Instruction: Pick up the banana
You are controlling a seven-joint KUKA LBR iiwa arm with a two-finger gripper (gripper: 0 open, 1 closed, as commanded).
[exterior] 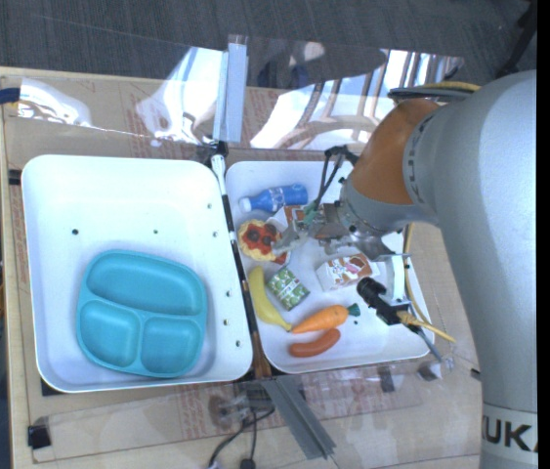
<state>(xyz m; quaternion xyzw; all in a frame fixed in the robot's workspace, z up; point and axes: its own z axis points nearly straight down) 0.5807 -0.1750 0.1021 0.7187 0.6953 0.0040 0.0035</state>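
Looming closest is the big grey KUKA arm (470, 213), hanging over the right white plastic bin (392, 355); the gripper (338, 225) is sitting above the snack packets, and I can't tell whether it's spread or clamped. It's needing to slide left and turn across the small yellow curved banana (262, 299), lying along the left wall, long axis running top-to-bottom, lower tip curling toward the carrot.

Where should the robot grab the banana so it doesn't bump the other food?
Probably the banana's upper half, coming straight down from above. It lies flat along the right bin's left wall, with the green packet close on its right and the carrot near its lower tip. Jaws across its narrow width, where the gaps look widest, seem safest.
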